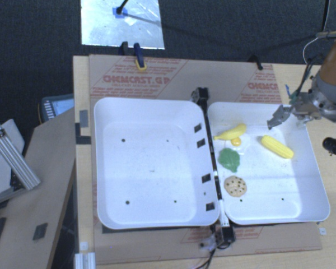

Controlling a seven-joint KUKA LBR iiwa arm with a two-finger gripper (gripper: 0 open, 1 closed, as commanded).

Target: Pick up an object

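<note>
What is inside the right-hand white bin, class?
Four things lie in the right bin: a banana, a corn cob, a green leafy piece and a cookie. The pincer covers part of the bin's far corner.

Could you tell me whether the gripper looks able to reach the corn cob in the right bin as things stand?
Probably yes. The gripper hangs over the right bin, just up and right of the corn cob, which lies apart from the banana and green piece, with nothing over it.

Silver sheet (pixel 122 14) lies behind the bench; blue-and-yellow clamp (pixel 139 57) (upright) grips the cardboard (pixel 157 77).
</note>
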